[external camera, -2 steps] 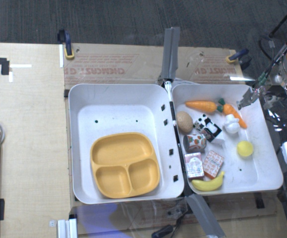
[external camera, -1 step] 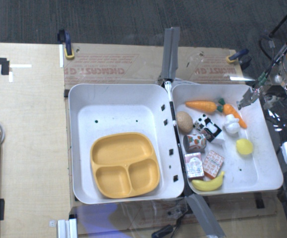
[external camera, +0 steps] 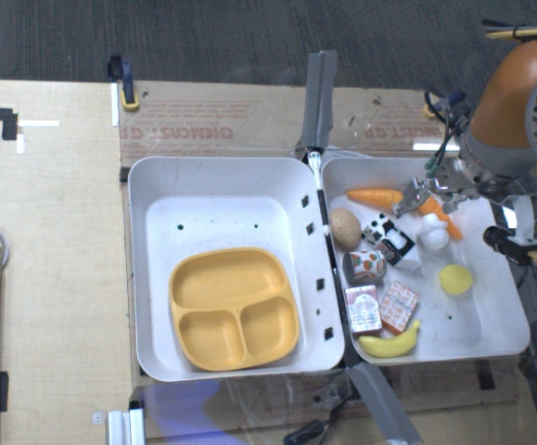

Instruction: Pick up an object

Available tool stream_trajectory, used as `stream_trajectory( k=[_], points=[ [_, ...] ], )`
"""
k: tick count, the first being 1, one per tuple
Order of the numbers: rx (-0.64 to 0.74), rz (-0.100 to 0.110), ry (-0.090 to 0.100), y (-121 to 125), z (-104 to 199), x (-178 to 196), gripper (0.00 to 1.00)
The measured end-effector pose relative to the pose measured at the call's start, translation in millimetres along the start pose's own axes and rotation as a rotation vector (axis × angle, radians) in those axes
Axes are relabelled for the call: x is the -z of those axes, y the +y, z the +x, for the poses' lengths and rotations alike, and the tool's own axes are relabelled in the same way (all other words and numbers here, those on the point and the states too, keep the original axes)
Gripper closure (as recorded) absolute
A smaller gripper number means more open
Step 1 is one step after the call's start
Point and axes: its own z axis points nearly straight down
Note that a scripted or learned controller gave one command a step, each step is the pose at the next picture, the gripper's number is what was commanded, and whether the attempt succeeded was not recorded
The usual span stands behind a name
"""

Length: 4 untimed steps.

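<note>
End effector (external camera: 423, 196) low in the right bin (external camera: 500, 341), near the far wall. Cannot tell its grip. Carrot (external camera: 376, 196) just beside, toward the left bin (external camera: 147, 248), lying long-ways left to right.

My arm (external camera: 518, 100) is grey and orange. Both bins (external camera: 147, 211) are white. One has a yellow tray (external camera: 236, 306) with three parts. The other has an orange carrot (external camera: 376, 196), a brown potato (external camera: 345, 227), a yellow banana (external camera: 389, 343), a yellow ball (external camera: 455, 280), a white ball (external camera: 433, 237), a black and white block (external camera: 389, 236) and two red and white boxes (external camera: 363, 308). The bench (external camera: 45, 248) is pale wood.
</note>
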Motion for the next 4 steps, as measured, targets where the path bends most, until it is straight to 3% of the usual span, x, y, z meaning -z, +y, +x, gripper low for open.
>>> stream_trajectory(
  k=[1,2,3,4],
  points=[
    [0.031,0.003,0.000,33,-41,-50,0.00],
    [0.034,0.011,0.002,32,-40,-43,1.00],
    [-0.068,-0.003,-0.002,-1,-23,74,1.00],
    [0.201,-0.004,-0.003,14,-58,55,1.00]
  ],
)
